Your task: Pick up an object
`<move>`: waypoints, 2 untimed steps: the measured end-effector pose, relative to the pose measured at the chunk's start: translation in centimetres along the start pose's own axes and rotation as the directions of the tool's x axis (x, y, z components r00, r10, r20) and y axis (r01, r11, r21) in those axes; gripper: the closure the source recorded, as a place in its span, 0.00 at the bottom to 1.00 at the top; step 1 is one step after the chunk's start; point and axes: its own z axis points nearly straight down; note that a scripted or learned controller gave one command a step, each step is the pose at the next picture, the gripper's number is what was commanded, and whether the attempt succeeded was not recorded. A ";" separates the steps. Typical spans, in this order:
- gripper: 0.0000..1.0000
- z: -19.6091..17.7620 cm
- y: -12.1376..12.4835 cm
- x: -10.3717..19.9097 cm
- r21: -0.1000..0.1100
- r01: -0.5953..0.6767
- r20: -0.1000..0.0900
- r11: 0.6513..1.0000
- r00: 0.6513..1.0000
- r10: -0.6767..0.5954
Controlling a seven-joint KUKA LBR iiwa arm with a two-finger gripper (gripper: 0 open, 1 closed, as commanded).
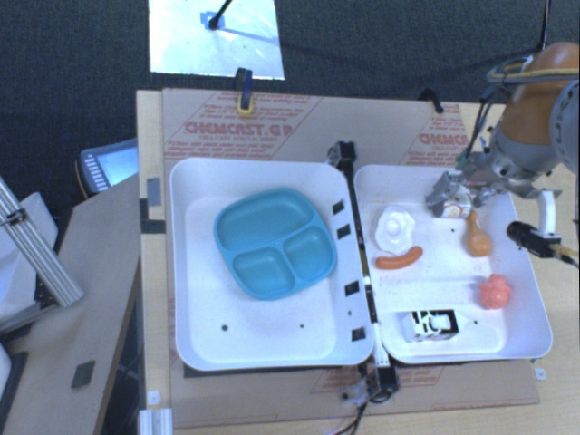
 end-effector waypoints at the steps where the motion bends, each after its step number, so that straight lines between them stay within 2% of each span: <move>1: 1.00 -1.5 0.2 0.0 -0.007 0.001 0.002 1.000 1.000 -0.001; 2: 1.00 -5.9 0.2 0.0 -0.008 0.003 0.001 1.000 1.000 -0.003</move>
